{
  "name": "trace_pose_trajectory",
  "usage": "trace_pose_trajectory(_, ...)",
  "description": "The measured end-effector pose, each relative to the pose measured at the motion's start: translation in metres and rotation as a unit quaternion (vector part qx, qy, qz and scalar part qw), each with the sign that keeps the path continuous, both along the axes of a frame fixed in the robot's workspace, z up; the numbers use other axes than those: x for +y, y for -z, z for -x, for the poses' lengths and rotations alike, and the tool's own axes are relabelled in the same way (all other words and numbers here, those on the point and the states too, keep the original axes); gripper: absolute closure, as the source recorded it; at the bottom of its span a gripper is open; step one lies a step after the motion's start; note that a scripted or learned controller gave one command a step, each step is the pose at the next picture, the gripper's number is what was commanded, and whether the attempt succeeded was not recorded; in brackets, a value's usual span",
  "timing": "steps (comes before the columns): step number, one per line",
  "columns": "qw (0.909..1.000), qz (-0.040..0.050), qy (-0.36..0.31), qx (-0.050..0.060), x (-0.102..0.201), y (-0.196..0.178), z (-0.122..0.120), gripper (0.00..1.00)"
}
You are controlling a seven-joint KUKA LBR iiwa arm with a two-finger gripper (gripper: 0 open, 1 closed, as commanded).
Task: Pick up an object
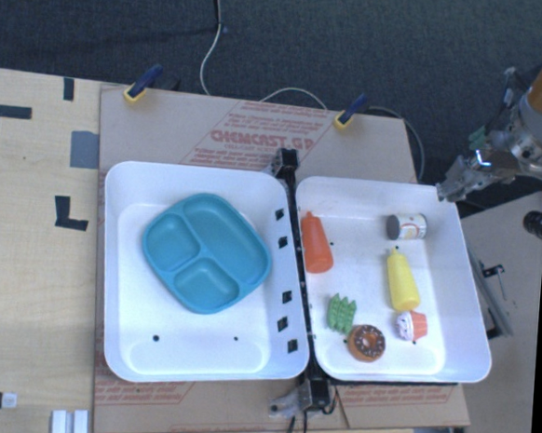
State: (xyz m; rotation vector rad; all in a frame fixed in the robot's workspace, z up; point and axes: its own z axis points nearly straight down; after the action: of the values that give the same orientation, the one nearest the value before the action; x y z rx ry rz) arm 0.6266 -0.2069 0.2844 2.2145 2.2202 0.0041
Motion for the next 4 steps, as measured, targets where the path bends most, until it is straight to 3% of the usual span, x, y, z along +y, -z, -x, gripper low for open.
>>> trace_pose_trajectory(4, 1.0, -0.0013, -0.001, 0.005, 0.205, 0.036, 0.022, 1.0)
